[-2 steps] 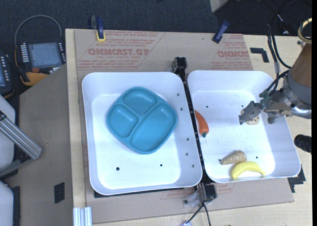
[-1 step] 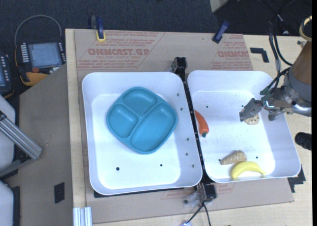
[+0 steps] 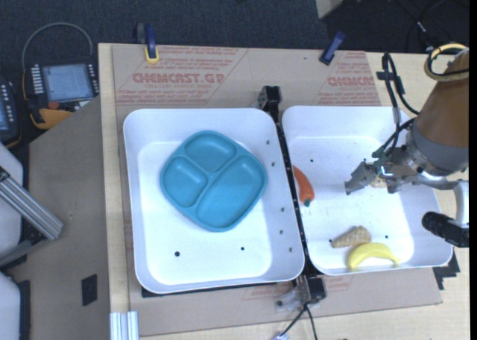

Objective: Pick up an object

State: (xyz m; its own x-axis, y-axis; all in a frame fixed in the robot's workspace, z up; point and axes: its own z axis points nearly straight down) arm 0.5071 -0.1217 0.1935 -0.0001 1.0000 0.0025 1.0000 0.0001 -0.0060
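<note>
Two shallow white bins sat side by side on a brown bench. The left bin (image 3: 141,182) held a blue divided plate (image 3: 214,180), lying flat near its middle, turned at a slant. In the right bin (image 3: 328,126), an orange carrot-like piece (image 3: 302,184) lay against the left wall, beside the divider between the bins. Near the front edge, a tan lumpy object (image 3: 351,237) rested just beside a yellow banana (image 3: 371,255), the two close or touching. Above them, toward the right side of that bin, the arm's gripper (image 3: 361,180) hung over bare white floor, well apart from all three items. Its dark fingers (image 3: 356,181) looked slightly spread, with nothing between them.
</note>
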